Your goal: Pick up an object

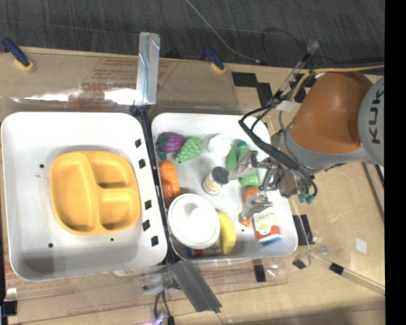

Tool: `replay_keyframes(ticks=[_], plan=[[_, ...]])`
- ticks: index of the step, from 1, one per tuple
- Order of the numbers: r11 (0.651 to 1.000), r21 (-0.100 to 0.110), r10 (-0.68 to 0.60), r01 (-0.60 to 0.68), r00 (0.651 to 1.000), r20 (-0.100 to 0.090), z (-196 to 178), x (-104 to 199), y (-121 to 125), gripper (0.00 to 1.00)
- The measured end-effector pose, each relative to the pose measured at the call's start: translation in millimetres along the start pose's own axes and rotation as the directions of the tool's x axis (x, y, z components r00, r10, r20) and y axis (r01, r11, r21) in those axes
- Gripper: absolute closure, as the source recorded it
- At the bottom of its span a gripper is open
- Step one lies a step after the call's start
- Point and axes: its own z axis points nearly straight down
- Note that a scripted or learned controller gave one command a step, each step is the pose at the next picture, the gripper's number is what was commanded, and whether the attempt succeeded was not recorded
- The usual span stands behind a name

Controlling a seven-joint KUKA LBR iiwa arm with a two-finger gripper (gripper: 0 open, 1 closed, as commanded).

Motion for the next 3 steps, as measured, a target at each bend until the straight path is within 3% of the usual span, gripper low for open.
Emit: replay_keyframes(ticks=[1, 2, 3], plan=[[0.998, 0.001, 0.069, -0.069, 0.998, 0.005, 114.0, 29.2, -8.4, 0.0], [0.985, 0.001, -0.171, 0.171, 0.985, 0.004, 113.4, -16.8, -38.7, 0.0], [0.975, 0.0, -0.223, 0.223, 0.975, 0.002, 107.9, -20.5, -37.6, 0.0]])
